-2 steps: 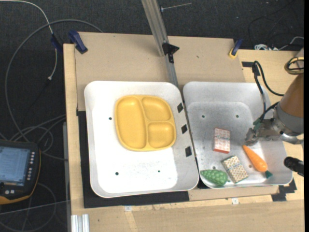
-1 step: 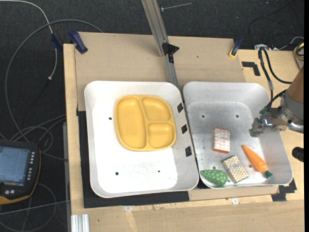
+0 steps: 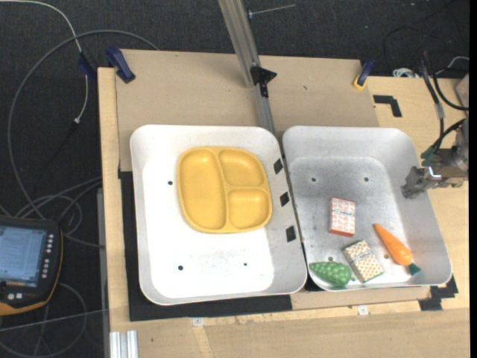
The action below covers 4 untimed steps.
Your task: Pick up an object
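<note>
A carrot [image 3: 393,245], two small boxes [image 3: 343,217] [image 3: 364,260] and a green toy [image 3: 331,274] crowd the right bin's [image 3: 328,151] near corner. The gripper [image 3: 414,183] hovers at its right rim; its grip cannot be told. A yellow plate [image 3: 223,189] fills the left bin [image 3: 153,222].

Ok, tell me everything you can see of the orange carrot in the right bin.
The carrot looks like a plastic toy: a smooth orange cone with a small green tip at its thick end. It lies flat and diagonal near the front right corner of the right bin, thin end pointing up-left, green tip toward the rim. Nothing appears to touch it.
</note>
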### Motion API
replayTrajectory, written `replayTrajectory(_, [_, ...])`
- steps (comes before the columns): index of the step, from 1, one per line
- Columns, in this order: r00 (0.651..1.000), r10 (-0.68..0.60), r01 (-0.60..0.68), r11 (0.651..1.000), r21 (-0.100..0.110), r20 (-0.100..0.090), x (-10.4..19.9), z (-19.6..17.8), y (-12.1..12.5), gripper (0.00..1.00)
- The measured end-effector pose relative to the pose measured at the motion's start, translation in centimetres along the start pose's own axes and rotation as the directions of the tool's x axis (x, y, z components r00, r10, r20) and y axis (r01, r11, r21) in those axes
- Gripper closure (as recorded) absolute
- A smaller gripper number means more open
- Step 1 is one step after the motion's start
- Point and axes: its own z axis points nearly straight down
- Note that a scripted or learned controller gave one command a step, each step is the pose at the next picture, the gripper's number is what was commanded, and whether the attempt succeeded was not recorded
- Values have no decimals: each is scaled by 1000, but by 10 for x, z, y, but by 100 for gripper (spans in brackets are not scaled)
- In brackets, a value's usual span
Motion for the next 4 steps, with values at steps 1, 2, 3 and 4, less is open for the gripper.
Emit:
replayTrajectory(1, [1000,0,0,1000,4,-2,0,-13,1,100])
replayTrajectory(2, [1000,-4,4,1000,10,-6,49,-2,20,100])
replayTrajectory(3, [1000,-5,6,1000,5,-5,94,-12,44,100])
replayTrajectory(4, [1000,-5,5,1000,6,-4,142,0,70,100])
